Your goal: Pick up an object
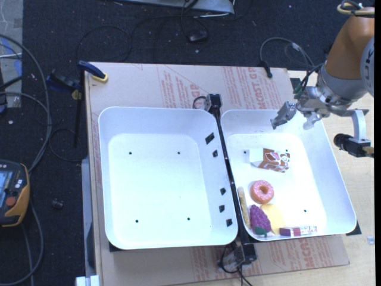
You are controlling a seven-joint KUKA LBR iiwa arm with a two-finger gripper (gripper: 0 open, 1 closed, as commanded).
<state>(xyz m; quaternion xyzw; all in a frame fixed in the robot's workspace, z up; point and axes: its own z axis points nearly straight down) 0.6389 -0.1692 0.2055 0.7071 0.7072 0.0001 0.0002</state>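
My gripper [296, 117] hangs over the far edge of the right bin [333, 177], open, with nothing between its two fingers. Below it in that bin lie a brown and white gingerbread-house toy [271, 159], a pink frosted donut [262, 191], a purple bunch of grapes [259, 218], a yellow piece [273, 213], a thin tan stick [243, 203] along the left wall, and a small red and white box [297, 230] near the front rim. The toy house is the nearest to the gripper, a little to its front left.
The left bin [119, 130] sits beside the right one, with a black clipped divider [224, 165] between them. Both rest on a cardboard sheet [172, 82]. Cables and a blue-yellow clamp [92, 71] lie beyond the bench's back left.
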